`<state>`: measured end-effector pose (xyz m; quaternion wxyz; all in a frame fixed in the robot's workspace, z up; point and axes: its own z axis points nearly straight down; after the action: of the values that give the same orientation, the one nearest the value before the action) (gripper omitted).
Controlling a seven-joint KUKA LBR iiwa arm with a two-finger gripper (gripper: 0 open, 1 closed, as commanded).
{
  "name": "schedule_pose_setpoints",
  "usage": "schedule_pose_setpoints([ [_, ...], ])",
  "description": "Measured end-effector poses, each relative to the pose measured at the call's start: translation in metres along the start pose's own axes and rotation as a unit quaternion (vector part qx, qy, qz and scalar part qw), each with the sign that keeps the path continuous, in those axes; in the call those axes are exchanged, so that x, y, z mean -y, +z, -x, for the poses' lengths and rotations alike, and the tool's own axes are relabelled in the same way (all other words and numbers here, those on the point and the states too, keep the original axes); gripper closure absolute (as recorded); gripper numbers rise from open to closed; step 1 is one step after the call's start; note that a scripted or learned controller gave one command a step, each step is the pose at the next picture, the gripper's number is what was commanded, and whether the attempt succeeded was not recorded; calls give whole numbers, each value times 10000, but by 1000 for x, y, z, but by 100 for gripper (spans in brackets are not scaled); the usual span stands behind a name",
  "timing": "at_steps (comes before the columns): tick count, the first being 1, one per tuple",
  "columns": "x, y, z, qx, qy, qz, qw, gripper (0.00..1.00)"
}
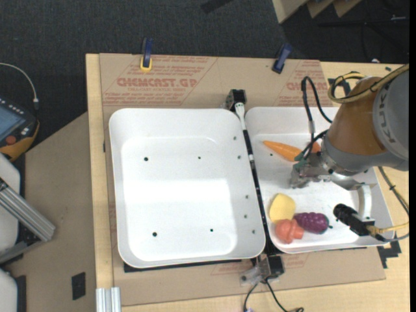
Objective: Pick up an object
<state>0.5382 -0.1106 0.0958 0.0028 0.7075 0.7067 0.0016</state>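
1. Bench [195, 73] – a brown board is covering it, and two white bins are sitting on it side by side, the left bin [175, 194] at 9 o'clock and the right bin [273, 125] at 3 o'clock.
2. Arm [364, 125] – it is reaching in from 3 o'clock and hanging over the right bin, its orange band facing the camera.
3. Gripper [300, 174] – it is pointing down near the middle of the right bin. Whether it is wide or narrow cannot be told, and nothing is seen in its grasp.
4. Carrot [281, 149] – it is lying flat in the right bin, at 11 o'clock from the gripper and just beside it, its thin tip pointing toward 9 o'clock. Whether it is touching the gripper cannot be told.
5. Yellow piece [282, 207] – it is resting at 7 o'clock from the gripper, near the bin's inner wall.
6. Red piece [289, 230] – it is sitting at 6 o'clock from the yellow piece, touching it.
7. Purple grape bunch [312, 222] – it is lying at 3 o'clock from the red piece, just beside it, apart from the gripper.
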Motion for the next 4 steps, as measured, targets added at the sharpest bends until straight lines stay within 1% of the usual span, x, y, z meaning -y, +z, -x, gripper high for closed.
schedule_pose_setpoints([
  [1,-22,-95,-112,-24,-65,25,10000,100],
  [2,9,-89,-20,-11,34,-46,10000,100],
  [3,-22,-216,-46,-1,-29,58,10000,100],
  [4,-40,-190,-99,-11,-27,-29,10000,100],
])
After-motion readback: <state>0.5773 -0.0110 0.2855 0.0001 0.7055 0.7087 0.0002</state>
